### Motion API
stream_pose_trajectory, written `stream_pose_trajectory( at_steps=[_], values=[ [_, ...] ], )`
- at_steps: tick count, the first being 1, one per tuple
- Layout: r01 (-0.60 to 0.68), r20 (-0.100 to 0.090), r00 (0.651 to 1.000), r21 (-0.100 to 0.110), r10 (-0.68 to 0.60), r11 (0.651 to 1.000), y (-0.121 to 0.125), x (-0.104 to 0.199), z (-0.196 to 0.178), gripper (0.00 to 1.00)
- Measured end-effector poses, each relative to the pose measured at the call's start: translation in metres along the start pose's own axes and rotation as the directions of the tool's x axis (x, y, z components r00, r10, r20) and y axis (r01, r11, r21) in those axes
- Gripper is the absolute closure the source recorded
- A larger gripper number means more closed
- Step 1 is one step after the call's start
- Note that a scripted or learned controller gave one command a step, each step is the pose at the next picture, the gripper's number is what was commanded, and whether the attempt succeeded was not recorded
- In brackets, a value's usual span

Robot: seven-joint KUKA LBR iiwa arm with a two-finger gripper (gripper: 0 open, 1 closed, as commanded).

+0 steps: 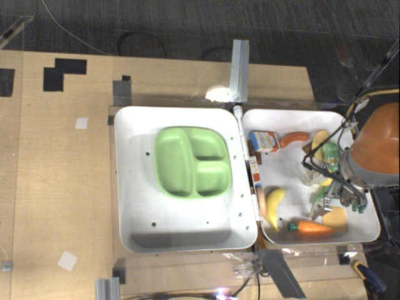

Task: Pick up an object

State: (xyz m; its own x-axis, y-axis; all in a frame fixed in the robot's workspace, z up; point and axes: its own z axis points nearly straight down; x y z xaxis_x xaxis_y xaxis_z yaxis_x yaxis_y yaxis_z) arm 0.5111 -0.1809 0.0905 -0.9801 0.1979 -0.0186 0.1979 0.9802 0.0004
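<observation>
Toys lie in the right bin (369,230) — a carton (264,142), a banana (274,203), a carrot (314,228) — beside the left bin (125,186) with its green tray (190,161), while the gripper (325,206) hangs low over them, whether open or closed I cannot tell.

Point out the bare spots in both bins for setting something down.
Left bin: bare floor all around the green tray, widest along the front edge. Right bin: a bare patch mid-floor between the banana and the gripper; elsewhere crowded.
</observation>
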Motion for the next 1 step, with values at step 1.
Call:
stream_pose_trajectory(
  at_steps=[1],
  values=[
    [0.209, -0.003, 0.978, -0.001, -0.209, 0.978, -0.0125, -0.0608, 0.0025, 0.0]
  ],
)
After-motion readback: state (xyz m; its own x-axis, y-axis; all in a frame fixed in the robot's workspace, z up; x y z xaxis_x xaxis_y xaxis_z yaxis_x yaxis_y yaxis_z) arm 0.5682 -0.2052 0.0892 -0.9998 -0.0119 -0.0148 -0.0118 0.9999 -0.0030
